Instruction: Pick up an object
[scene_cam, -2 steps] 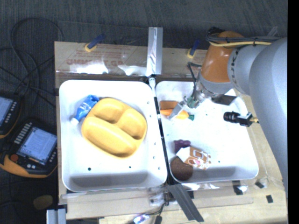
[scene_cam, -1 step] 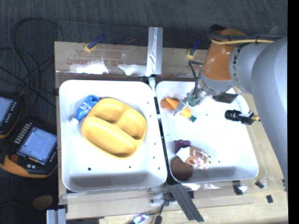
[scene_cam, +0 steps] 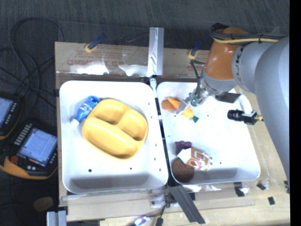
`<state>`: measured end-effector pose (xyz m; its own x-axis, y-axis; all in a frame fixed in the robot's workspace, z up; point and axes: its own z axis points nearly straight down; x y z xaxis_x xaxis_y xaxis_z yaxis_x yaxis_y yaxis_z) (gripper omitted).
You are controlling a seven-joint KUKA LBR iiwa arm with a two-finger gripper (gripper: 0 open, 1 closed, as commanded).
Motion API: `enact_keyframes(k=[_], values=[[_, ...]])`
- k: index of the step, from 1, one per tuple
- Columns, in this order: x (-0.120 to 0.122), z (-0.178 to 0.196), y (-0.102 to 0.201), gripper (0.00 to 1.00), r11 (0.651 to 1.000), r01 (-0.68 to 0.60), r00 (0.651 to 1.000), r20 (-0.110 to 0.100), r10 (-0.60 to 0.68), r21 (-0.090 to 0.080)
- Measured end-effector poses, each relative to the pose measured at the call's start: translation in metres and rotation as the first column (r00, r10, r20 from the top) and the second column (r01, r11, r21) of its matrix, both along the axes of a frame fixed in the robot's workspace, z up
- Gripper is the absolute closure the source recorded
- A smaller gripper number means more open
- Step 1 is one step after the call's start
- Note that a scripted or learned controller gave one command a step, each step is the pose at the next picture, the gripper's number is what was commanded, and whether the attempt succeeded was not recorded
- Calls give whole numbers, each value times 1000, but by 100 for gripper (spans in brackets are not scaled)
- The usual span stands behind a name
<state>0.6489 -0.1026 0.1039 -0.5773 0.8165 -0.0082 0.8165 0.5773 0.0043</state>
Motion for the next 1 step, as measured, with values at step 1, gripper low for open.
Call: enact_keyframes(k=[1], values=[[20, 78, 73, 100, 979, 206, 979, -11, -206, 1]])
